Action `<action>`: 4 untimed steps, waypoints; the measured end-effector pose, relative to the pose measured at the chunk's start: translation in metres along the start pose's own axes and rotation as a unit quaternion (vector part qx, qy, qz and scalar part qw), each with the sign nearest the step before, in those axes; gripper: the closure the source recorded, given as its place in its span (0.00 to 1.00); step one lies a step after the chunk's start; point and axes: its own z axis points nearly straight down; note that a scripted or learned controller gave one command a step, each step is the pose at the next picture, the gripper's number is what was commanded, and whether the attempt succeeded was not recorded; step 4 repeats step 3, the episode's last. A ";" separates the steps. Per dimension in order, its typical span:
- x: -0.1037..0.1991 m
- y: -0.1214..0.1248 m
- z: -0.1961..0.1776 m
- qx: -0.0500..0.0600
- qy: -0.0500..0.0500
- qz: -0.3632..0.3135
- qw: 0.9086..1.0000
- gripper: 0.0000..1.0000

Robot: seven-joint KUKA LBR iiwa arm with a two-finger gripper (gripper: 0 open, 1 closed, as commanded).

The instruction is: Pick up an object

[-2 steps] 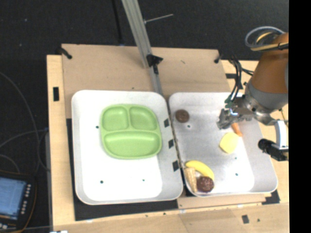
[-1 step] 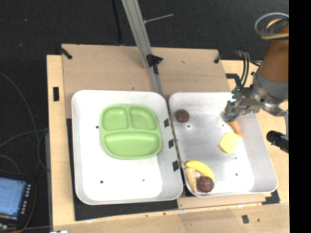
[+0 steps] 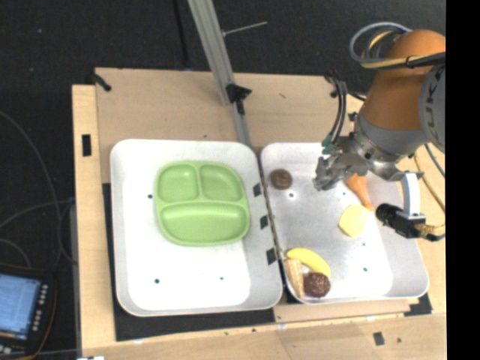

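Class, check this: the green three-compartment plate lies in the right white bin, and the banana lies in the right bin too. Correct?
Not quite. The camera view shows the green three-compartment plate in the left white bin. The yellow banana does lie in the right white bin.

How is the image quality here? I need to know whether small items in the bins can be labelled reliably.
Camera view: lighting is even and soft, with faint shadows under the green tray. The right bin shows mild sheen but no blown-out glare. Focus is slightly soft overall; the end effector is a dim, low-detail cluster, and the dark round item lacks texture. The floor around the bench is underexposed.
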 end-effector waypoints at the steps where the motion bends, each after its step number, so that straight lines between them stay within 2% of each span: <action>1: 0.053 0.018 -0.002 0.000 0.000 0.000 1.000 1.00; 3: 0.149 0.031 -0.007 0.000 0.001 -0.001 1.000 1.00; 4: 0.149 0.031 -0.007 0.000 0.001 -0.001 1.000 1.00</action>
